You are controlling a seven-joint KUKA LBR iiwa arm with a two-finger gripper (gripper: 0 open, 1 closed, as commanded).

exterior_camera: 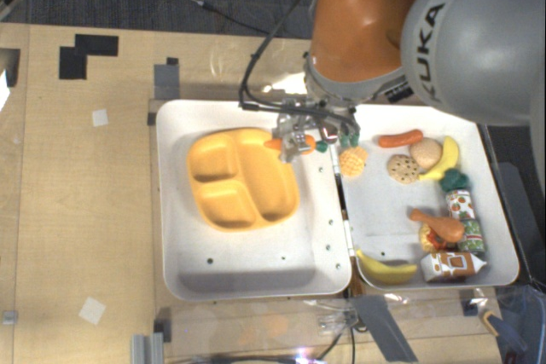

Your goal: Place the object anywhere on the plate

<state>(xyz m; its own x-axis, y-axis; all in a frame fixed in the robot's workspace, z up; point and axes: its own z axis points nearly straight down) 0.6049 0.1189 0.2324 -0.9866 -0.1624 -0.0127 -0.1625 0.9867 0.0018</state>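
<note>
Looming largest, nearest the lens: grey arm (478, 38) with orange band, upper right of frame. Below it the tool (299, 135), over the plate's upper-right rim — clamped, it seems, on a small orange carrot-like object (275, 144). Yellow plate (223, 200) bare, left bin (247, 268). Remaining, by judgement: lower and release — otherwise nearly done. Other toy foods (426, 183) right of centre.

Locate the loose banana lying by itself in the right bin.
The banana lies at the near left corner of the right bin, against its front wall, just left of the small carton and below the drumstick.
</note>
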